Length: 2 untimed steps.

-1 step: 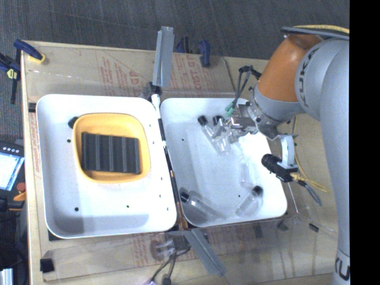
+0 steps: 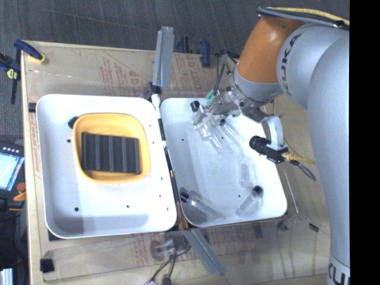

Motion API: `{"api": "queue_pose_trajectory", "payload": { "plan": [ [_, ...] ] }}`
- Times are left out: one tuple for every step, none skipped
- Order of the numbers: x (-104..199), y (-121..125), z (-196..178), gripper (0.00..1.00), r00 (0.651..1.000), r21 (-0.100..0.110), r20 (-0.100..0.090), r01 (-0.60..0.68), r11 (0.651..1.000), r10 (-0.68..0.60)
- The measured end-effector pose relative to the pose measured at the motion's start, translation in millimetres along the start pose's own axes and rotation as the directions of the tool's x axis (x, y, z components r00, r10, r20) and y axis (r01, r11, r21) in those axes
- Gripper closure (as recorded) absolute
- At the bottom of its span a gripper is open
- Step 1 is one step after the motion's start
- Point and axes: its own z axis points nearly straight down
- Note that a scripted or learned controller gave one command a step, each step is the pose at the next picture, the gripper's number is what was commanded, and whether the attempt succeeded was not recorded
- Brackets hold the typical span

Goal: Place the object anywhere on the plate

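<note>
As seen from the fixed camera above, the bench is a brown board-covered surface bearing two shallow white bins side by side. Item one, left bin: white, rounded corners, holding a yellow plate set toward its far half. Item two, the dark ridged object: black or dark grey, rectangular, with parallel raised ribs running front to back; it lies flat on the plate, inside the rim, slightly toward the plate's near edge. Item three, right bin: white, touching the left bin along their shared edge. It contains two small clear pieces with dark ends, one at the near left corner, one near the near right corner; what they are cannot be told. Item four, the arm: grey, entering from the right, with an orange band above the wrist. Item five, the gripper: pale and partly see-through, positioned over the far part of the right bin, well apart from the plate and the ridged object; whether it is apart or together cannot be told against the white bin floor. A black fitting with a cable hangs beside the wrist. Sundries: a blue clamp at the bench's far left corner, and an upright grey metal strip behind the gap between the bins.
</note>
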Motion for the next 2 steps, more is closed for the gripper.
{"api": "queue_pose_trajectory", "payload": {
  "plan": [
    [63.5,53.5,-4.4,1.0,0.995,-0.001,0.0,0.102,0.995,-0.102],
    [91.3,44.6,35.3,1.0,0.916,0.002,0.0,0.401,0.916,-0.401]
  ]
}}
